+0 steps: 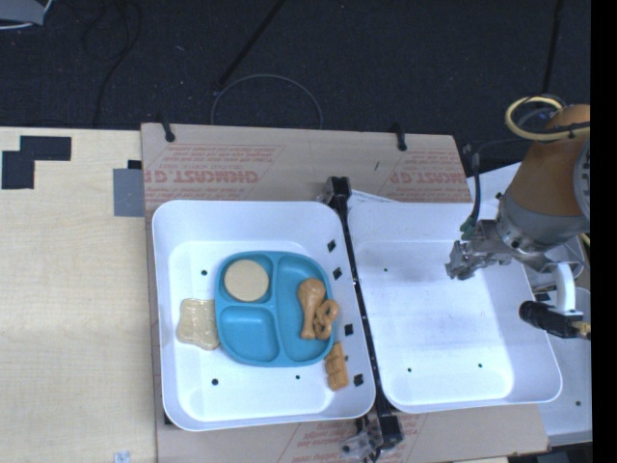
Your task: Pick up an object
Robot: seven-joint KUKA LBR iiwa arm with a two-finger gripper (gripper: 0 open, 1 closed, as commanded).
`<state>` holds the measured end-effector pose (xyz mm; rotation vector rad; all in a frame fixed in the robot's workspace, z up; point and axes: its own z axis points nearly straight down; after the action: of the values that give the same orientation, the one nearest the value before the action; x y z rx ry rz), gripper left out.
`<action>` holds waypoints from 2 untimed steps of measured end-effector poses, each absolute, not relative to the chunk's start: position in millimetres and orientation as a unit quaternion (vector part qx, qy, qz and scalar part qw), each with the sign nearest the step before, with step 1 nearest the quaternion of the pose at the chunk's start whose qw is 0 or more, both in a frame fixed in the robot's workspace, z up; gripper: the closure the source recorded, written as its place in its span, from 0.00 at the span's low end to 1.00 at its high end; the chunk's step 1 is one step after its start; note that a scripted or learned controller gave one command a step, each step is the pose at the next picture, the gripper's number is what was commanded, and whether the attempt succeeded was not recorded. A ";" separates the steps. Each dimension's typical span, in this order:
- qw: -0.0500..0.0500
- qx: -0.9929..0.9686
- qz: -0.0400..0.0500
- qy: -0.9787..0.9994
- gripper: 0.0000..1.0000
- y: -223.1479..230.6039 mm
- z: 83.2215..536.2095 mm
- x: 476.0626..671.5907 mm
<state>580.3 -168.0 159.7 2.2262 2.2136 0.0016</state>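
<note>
Two shallow white bins sit side by side on the bench. The left bin point(183, 234) holds one blue divided plate point(258, 334) with three compartments. In the plate's upper left compartment lies one round tan disc point(246, 280), like a flat biscuit. In its right compartment lies one knotted tan pretzel shape point(316, 308). Two more tan pieces lie off the plate on the bin floor: one pale flat piece point(198, 323) touching the plate's left edge, and one small brown lumpy piece point(335, 366) just beside the plate's lower right corner, near the bin's right wall. That makes four food-like pieces in all, every one of them in the left bin. The right bin point(434, 355) has the gripper point(464, 260) over its upper right part, near the back wall, well apart from all the pieces. The gripper is small and dark here, so I cannot tell how its fingers stand, and no piece is seen on it.
</note>
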 end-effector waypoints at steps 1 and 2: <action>0.001 0.707 0.001 0.707 1.00 -165.1 211.8 571.5; 0.000 0.707 0.000 0.707 1.00 -166.0 239.0 571.9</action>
<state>571.9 -166.0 239.0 2.2204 2.2212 0.0010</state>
